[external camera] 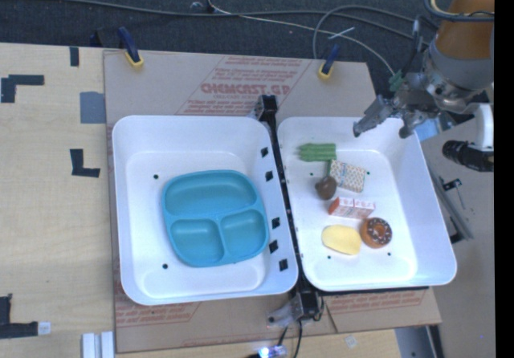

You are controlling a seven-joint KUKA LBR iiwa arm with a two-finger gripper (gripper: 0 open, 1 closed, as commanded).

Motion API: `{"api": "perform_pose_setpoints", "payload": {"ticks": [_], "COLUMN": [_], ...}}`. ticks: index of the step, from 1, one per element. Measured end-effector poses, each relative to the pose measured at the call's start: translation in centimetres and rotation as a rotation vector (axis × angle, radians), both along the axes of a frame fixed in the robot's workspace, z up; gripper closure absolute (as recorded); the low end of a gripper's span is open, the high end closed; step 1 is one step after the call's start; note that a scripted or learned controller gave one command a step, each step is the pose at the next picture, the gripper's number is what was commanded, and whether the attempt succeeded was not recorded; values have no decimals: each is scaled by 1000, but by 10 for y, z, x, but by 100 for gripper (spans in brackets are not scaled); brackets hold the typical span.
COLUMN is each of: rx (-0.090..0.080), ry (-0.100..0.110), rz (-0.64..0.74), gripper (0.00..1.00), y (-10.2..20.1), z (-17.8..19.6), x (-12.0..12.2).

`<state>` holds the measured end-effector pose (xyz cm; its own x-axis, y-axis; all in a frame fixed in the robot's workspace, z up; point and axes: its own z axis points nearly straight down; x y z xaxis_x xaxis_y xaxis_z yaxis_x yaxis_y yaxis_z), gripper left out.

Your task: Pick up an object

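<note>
The right bin (418,188) holds several small items: a green piece (317,152), a checkered box (348,176), a small brown lump (325,186), a red-and-white packet (351,206), a yellow piece (342,240) and a chocolate donut (376,231). My gripper (387,127) hangs over the bin's far right corner, above and to the right of the green piece. Its two fingers are spread open with nothing between them.
The left bin (132,148) holds a blue divided plate (215,216). Black clips line the wall shared by the two bins. Cables run over the dark floor behind the bench. Two yellow clamps (132,59) hold the cardboard at the back.
</note>
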<state>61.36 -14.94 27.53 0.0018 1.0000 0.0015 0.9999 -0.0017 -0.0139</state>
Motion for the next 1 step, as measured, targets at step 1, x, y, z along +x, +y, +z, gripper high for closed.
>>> {"api": "perform_pose_setpoints", "payload": {"ticks": [1], "rx": [-2], "ry": [-12], "rz": [3], "gripper": [0], "y": [1], "z": [8], "x": [2]}}
